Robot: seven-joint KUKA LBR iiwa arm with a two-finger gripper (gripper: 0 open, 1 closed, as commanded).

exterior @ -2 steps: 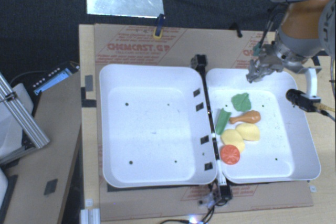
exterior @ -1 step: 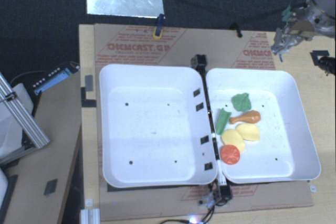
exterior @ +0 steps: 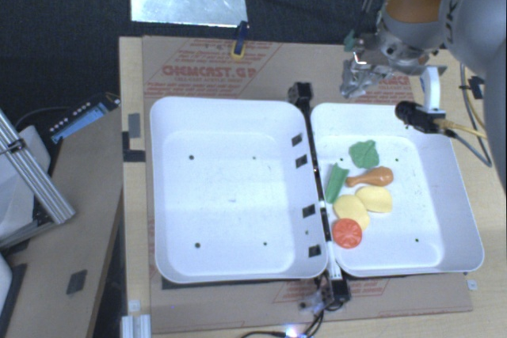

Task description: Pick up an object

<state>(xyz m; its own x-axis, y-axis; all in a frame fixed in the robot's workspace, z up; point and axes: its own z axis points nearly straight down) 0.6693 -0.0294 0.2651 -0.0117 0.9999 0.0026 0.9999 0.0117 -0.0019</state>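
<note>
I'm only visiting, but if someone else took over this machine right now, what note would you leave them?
End effector: raised over the far edge of the right bin, nothing seen in it.
Things: green leaf piece, green pod, orange drumstick, two yellow pieces and a red tomato cluster near the right bin's left wall. Left bin sits beside it.
Done: nothing picked yet.
Left: lower, grasp one item, lift.
</note>
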